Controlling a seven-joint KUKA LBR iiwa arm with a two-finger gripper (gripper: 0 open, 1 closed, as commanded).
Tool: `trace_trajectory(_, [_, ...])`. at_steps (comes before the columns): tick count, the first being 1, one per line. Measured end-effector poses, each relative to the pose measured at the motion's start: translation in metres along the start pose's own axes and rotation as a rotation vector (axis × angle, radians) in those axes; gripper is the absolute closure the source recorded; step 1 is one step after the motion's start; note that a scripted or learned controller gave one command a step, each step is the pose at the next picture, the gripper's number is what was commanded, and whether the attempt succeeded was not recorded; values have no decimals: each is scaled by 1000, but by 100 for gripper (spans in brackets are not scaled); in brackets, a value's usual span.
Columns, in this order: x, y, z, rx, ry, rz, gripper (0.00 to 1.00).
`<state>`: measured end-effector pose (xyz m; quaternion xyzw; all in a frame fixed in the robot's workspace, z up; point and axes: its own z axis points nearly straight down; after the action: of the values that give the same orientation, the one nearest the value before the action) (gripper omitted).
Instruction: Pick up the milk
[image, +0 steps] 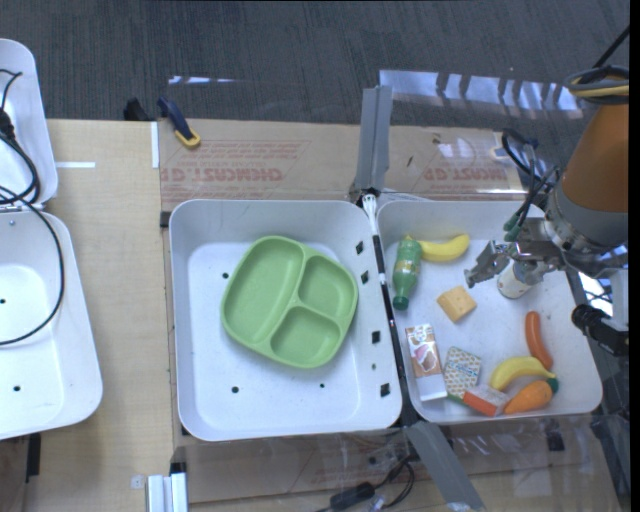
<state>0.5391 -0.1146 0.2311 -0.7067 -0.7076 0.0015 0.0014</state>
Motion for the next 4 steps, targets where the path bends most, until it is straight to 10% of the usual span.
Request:
trace_trajectory(1, [22, -49, 94, 1, 1, 187, 0])
trace_trajectory(2, [22, -49, 86, 2, 0, 190, 100])
trace_trajectory(4, [128, -61, 34, -3, -1, -192, 100])
